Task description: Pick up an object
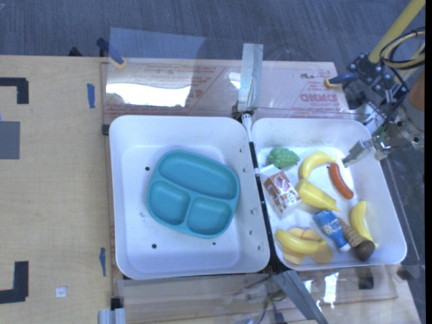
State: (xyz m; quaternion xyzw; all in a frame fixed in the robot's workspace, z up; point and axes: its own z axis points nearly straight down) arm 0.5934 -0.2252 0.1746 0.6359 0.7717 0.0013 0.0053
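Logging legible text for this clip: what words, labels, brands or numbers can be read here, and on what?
Red print on the clear panel behind the right bin: mirrored and glare-washed, not readable.
Print on the small packet in the right bin: too small to read.
Label on the blue can: too blurred to read.
Nothing else bears text; the teal tray is plain.

Bright, even overhead light; strong glare on the clear plastic sheet [155, 86] at upper centre, soft shadows, detail perhaps slightly blurred.
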